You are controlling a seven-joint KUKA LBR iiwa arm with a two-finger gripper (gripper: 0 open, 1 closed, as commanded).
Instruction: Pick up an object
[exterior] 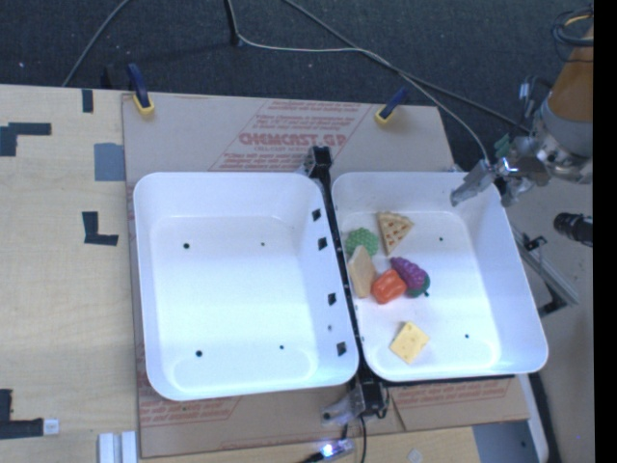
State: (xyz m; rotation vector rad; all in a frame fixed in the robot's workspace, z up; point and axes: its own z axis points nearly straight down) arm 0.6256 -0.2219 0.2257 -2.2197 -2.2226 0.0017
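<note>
The grey two-finger gripper (479,183) hangs over the far right rim of the right-hand shallow white plastic bin (501,350); whether it is open or closed cannot be told. The small toy foods cluster against that bin's left wall, down and left of the gripper. Nearest it is the tan waffle-patterned wedge (393,230), with the red pepper-like piece (388,286) and yellow cheese block (409,341) farther off.
</note>
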